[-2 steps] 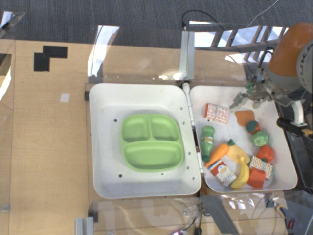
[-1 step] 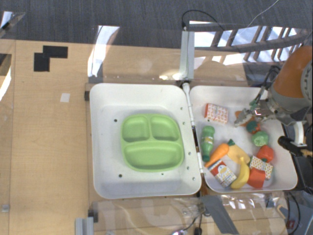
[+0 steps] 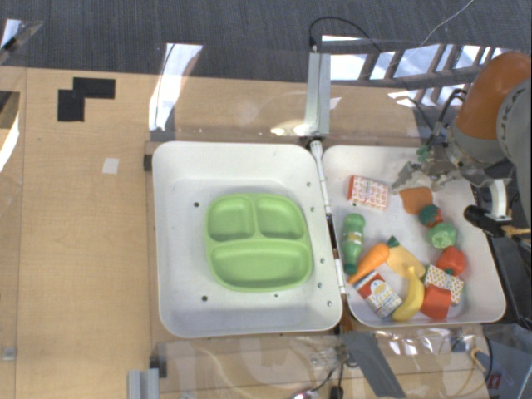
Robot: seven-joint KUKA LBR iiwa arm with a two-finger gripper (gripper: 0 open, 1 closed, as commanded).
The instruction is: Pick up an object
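The right bin holds several toy foods. Among them are a red-and-white box, a green bottle, a carrot, a banana and an orange piece. My gripper hangs over the bin's far right part, just behind the orange piece. Its fingers are spread open and nothing shows between them. A small green piece and a leafy green one lie just in front of it.
The left bin holds a green divided plate. A red tomato, a patterned carton and a small box crowd the right bin's near corner. A metal post rises behind the divider between the bins.
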